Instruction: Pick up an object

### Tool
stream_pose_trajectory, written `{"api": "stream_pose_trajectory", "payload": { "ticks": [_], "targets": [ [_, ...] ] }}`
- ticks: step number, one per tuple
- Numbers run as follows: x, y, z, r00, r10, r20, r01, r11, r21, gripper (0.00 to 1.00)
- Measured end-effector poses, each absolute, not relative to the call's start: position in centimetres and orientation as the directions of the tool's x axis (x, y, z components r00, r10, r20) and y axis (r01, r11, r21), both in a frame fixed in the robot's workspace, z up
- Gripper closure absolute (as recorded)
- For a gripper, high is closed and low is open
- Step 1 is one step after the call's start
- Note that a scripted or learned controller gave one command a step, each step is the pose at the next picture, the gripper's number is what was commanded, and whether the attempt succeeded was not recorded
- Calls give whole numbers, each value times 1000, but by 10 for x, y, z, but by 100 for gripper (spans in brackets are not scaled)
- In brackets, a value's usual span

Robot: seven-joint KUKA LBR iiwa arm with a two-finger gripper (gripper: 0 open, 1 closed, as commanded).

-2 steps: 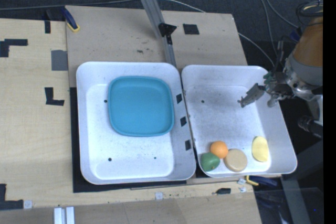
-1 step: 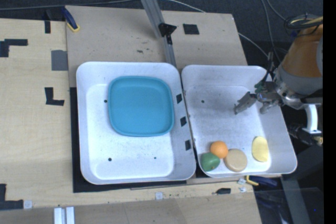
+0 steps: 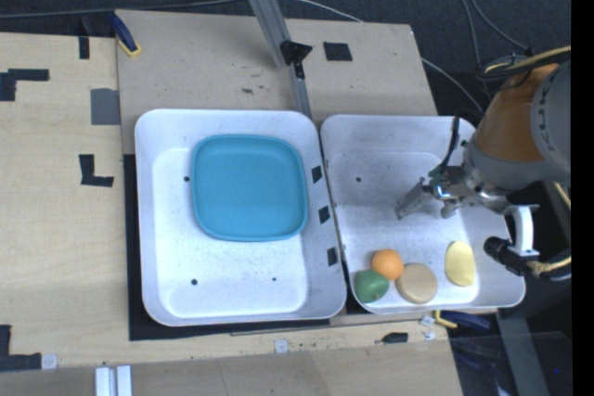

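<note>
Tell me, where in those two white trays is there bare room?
Right bin: its far half, behind the claw. Its near edge is crowded with small objects. Left bin: the near strip in front of the blue plate.

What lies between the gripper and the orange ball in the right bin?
Only bare white bin floor separates the gripper from the orange ball, seen in the camera view.

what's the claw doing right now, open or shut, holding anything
Claw: over the right bin, above the bare floor; open or shut cannot be told, and nothing shows between its tips.
</note>
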State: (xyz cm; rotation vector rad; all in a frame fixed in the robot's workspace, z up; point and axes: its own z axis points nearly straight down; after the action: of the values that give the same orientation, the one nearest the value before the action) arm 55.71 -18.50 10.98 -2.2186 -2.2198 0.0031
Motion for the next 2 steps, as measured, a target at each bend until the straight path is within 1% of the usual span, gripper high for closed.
{"api": "stream_pose_trajectory", "payload": {
  "ticks": [1, 2],
  "targets": [
    [558, -185, 90, -1, 1000, -1, 1000, 1, 1, 0],
    [558, -186, 101, -1, 1000, -2, 1000, 1, 3, 100]
  ]
}}
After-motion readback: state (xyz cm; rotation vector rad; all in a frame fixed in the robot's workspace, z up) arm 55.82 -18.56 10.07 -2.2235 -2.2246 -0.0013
